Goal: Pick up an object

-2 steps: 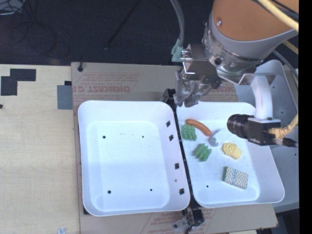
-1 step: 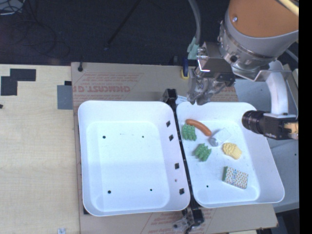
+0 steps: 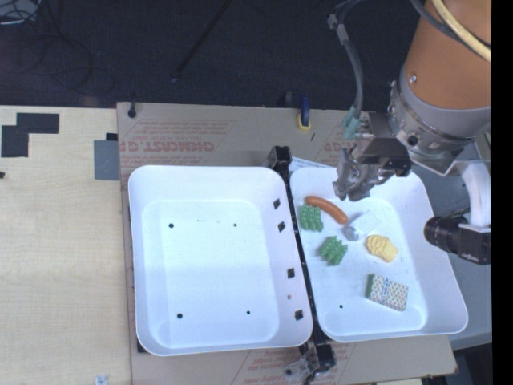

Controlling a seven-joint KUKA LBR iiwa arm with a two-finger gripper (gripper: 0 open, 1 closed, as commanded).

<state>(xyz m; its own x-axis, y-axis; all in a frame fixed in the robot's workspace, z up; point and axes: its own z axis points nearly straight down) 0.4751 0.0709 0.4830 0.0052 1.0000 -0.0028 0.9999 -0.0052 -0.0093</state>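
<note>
Over on the left sits one white bin. Right of it, a second bin has an orange sausage, green bits and a yellow piece. Above the sausage hangs the bent arm's claw, pointing down.

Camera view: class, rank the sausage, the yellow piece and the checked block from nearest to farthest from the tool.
1. Sausage, just below the tool, at the right bin's top.
2. Yellow piece, mid-bin, toward the right.
3. Checked block, lowest, near the front.
</note>
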